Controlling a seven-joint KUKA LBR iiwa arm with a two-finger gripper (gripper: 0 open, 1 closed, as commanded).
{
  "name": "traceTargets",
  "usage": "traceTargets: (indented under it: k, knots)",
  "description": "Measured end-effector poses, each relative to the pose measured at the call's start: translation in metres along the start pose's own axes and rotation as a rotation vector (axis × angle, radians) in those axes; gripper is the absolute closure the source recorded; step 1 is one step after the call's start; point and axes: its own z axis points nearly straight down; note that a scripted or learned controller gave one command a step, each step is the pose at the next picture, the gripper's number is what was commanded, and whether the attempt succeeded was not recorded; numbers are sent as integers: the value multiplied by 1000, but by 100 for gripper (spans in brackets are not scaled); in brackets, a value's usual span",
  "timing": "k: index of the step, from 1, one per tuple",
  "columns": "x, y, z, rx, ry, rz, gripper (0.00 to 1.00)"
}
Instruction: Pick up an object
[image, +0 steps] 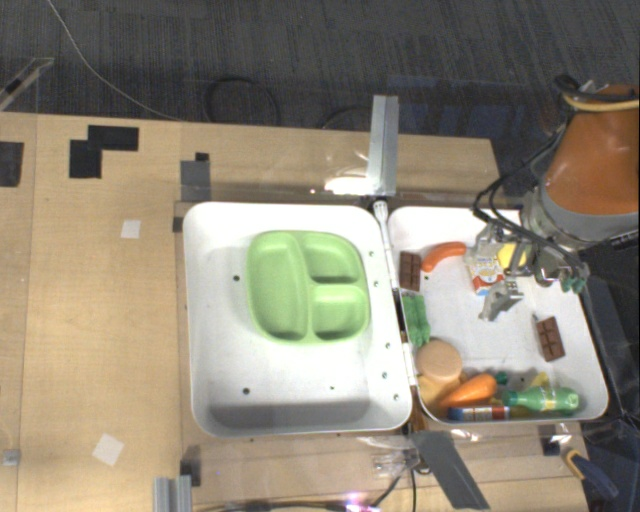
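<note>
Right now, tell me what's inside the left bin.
The left bin holds one green divided tray, its three compartments bare. What lies beneath the tray is covered.

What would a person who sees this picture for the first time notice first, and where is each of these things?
The eye goes first to the light green plastic tray with three compartments, lying alone in the left white bin. Next comes the grey arm with its orange band, reaching in from the right, its pincer above the floor of the right white bin. Along that bin's near edge lie an orange carrot-shaped toy and a green plastic bottle.
</note>
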Motion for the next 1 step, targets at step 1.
traceTargets:
  k: [1]
  knots:
    - [-36, 1, 127, 2, -10, -14, 0]
